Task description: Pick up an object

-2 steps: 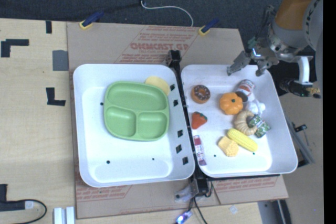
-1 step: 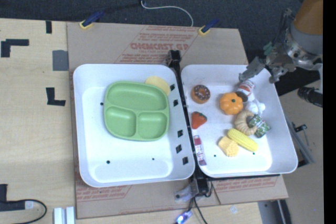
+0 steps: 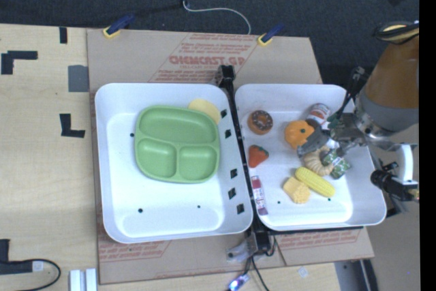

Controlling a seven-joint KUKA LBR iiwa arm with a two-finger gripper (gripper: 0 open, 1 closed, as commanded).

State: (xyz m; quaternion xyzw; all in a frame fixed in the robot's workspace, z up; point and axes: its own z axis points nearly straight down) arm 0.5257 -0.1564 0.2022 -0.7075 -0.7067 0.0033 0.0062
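My gripper [image 3: 328,146] hangs low over the right bin [image 3: 354,211], reaching in from the right. It is right beside an orange fruit [image 3: 297,133] and just above a beige knobbly toy [image 3: 314,161]. A small can [image 3: 317,111] lies just behind it. A corn cob [image 3: 315,181] and a yellow block [image 3: 296,191] lie in front of it. Farther left in the same bin are a chocolate donut [image 3: 259,121], a red strawberry [image 3: 257,155] and a small red-and-white packet [image 3: 257,186]. Nothing is visibly held.
The left bin [image 3: 163,215] holds a green divided plate [image 3: 178,144] with a yellow piece [image 3: 204,108] at its far edge. The arm's grey body and orange band [image 3: 395,78] stand over the right bin's right rim. Both bins rest on cardboard [image 3: 204,58].
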